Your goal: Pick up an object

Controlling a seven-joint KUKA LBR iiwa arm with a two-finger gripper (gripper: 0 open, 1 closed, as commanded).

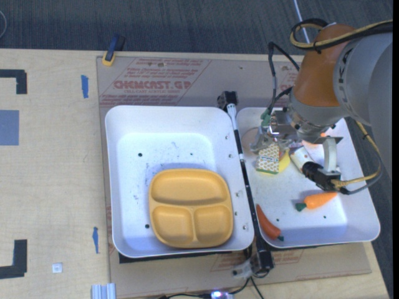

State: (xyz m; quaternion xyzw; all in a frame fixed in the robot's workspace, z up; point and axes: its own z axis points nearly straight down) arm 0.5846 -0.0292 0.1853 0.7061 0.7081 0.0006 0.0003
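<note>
Beneath the hand, whose grip I cannot tell, in the right bin, lies a yellow patterned sponge, likely light, soft and compressible, best pinched across its narrow sides.

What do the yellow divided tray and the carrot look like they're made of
Yellow divided tray: probably molded plastic, matte, with smooth rounded compartments and even color. Carrot: likely a plastic or rubber toy, judging by its uniform orange body and green tip.
</note>
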